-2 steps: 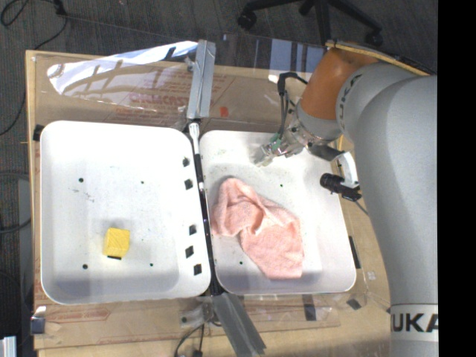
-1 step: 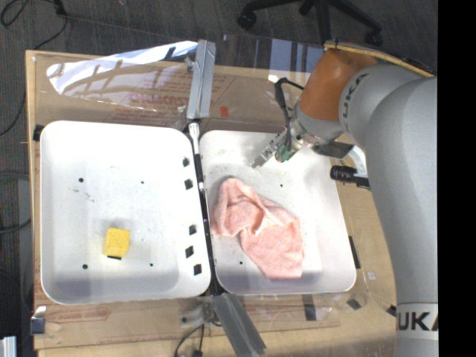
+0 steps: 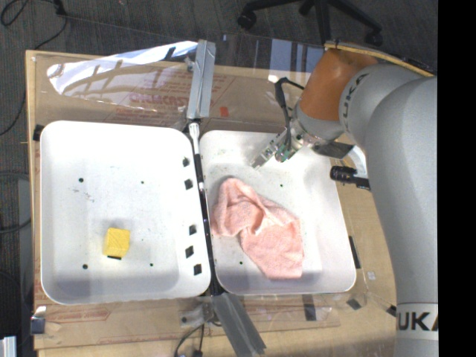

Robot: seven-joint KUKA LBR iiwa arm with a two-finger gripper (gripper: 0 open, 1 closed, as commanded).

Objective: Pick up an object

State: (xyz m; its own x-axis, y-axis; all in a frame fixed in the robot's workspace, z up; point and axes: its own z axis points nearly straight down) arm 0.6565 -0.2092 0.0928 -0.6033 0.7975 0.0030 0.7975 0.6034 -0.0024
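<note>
Pincer (image 3: 269, 155) hangs over the far part of the right bin (image 3: 336, 222), nothing between its tips; can't tell if they're spread or pressed together. Pink cloth (image 3: 259, 229) lies crumpled just below it, nearer the cam. Yellow block (image 3: 117, 242) sits well off to the left in the other bin (image 3: 67, 162). Looks like approach step, no grasp yet. Next move prob needs a shift over the cloth & a drop onto a fold.

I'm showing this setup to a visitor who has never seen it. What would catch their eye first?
Probably the big grey arm with its orange band, reaching in from the right, its gripper over the right bin's far end. Next, the crumpled pink cloth in that bin, then the small yellow block in the left bin.
</note>
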